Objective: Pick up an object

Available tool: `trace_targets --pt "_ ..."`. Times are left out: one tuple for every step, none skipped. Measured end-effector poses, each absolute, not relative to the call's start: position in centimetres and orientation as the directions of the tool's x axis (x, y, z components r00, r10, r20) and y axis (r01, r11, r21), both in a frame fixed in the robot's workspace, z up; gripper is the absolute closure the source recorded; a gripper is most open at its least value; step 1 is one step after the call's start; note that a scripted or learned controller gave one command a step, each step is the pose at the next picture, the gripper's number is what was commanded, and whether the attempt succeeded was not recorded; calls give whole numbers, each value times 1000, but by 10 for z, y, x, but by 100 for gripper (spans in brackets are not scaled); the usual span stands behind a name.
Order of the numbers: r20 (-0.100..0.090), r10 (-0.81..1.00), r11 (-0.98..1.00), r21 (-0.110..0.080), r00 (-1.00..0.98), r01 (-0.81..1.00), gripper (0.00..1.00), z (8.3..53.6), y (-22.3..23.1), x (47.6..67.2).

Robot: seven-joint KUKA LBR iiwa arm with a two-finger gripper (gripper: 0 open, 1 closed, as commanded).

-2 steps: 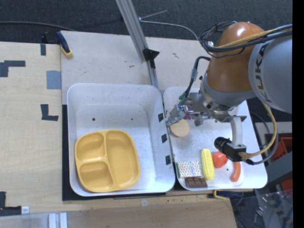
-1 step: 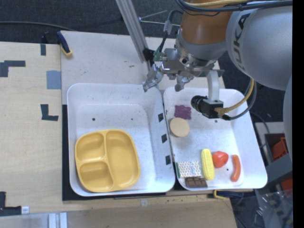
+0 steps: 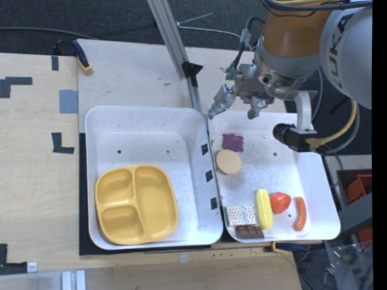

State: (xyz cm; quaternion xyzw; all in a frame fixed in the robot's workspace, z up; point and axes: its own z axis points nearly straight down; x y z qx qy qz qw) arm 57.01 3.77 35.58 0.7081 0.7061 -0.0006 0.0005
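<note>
The right bin (image 3: 314,162) holds several small toy foods: a purple piece (image 3: 232,142), a round tan disc (image 3: 228,162), a yellow corn cob (image 3: 263,208), a red tomato (image 3: 280,202), an orange-red sausage (image 3: 299,213), a checkered white block (image 3: 240,213) and a brown chocolate bar (image 3: 249,231). My gripper (image 3: 238,106) hangs over the far left corner of that bin, above and behind the purple piece. Its two fingers are spread open with nothing between them.
A yellow divided plate (image 3: 136,204) lies in the left bin (image 3: 109,125). A slanted metal rail (image 3: 172,35) runs down to the divide between the bins. A black cable fitting (image 3: 290,136) juts over the right bin's far edge.
</note>
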Motion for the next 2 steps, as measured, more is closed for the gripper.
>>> trace_targets --pt "-1 1000 3 -13 -3 1000 0 240 82 498" --pt "0 1000 2 8 -2 1000 0 362 63 554"
